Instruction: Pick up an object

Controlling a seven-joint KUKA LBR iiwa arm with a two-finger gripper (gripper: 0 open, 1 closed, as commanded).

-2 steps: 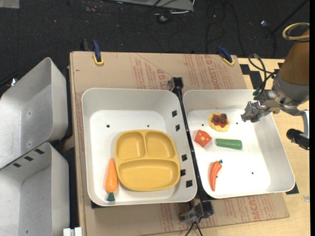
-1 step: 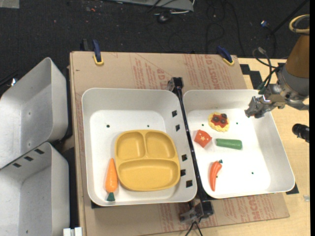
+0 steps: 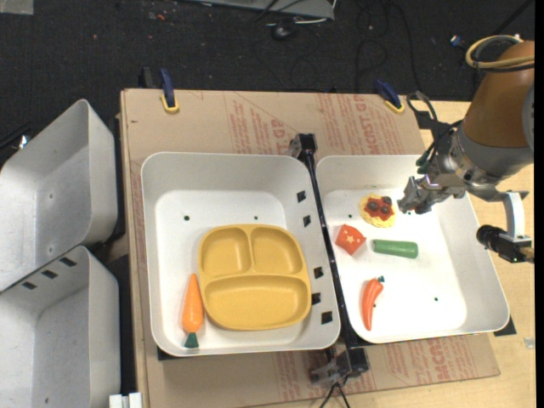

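Note:
The right bin [image 3: 476, 304] holds a small yellow piece with red and dark toppings [image 3: 378, 210], a red block [image 3: 350, 240], a green cylinder [image 3: 394, 248] lying flat and a red chili pepper [image 3: 371, 301]. My gripper [image 3: 415, 200] hangs over the bin's back part, just right of the yellow topped piece, with nothing visibly between its fingers. The left bin [image 3: 166, 228] carries a yellow divided plate [image 3: 253, 276] and an orange carrot [image 3: 193, 308] to the plate's left.
A black divider [image 3: 320, 245] runs between the two bins. Two empty white bins [image 3: 51, 228] stand off the bench at the left. Cardboard [image 3: 255, 117] lies under the bins, with cables on the dark floor behind.

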